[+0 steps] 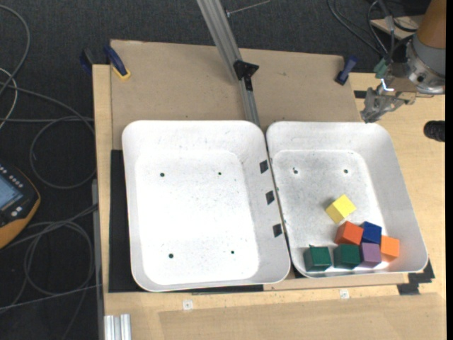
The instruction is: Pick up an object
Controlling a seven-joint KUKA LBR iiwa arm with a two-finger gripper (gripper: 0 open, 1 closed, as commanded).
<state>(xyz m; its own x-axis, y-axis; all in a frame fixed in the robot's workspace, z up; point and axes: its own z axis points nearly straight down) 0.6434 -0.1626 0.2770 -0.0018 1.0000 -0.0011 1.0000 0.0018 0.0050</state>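
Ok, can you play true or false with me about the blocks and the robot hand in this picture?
1. All the blocks sit in the right bin. True.
2. The yellow block is buried under the others. False: it lies apart, just above the cluster.
3. The gripper holds a block. False: it hovers by the right bin's far corner, away from every block.
4. Two green blocks lie side by side. True.
5. The purple block is in the left bin. False: it is in the right bin's cluster.
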